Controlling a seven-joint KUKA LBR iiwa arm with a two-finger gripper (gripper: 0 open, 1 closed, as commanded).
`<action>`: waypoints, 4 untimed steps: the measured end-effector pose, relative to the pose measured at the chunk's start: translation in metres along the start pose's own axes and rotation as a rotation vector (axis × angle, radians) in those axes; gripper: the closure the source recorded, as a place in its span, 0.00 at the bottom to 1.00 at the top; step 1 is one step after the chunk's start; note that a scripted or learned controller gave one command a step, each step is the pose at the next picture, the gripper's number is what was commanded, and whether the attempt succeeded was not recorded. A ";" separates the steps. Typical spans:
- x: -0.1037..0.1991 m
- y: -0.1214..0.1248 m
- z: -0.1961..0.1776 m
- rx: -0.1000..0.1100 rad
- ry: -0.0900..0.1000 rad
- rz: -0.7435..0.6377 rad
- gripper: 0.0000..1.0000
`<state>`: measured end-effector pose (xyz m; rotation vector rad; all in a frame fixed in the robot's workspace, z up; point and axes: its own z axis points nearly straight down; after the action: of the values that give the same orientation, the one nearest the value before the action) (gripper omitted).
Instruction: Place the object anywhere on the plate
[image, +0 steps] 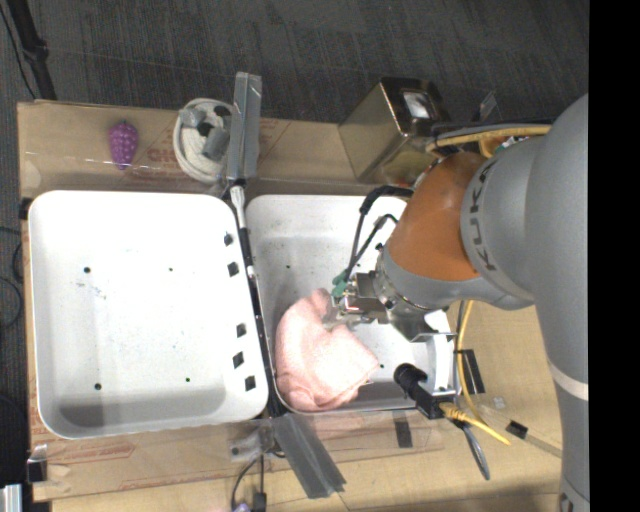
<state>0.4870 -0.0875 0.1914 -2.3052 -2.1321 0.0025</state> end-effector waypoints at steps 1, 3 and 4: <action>0.001 0.001 -0.040 0.000 0.001 -0.007 1.00; 0.102 0.039 -0.045 -0.002 -0.002 -0.817 1.00; 0.146 0.059 -0.054 -0.003 -0.002 -1.224 1.00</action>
<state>0.5568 0.0531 0.2448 -0.6632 -3.0722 0.0004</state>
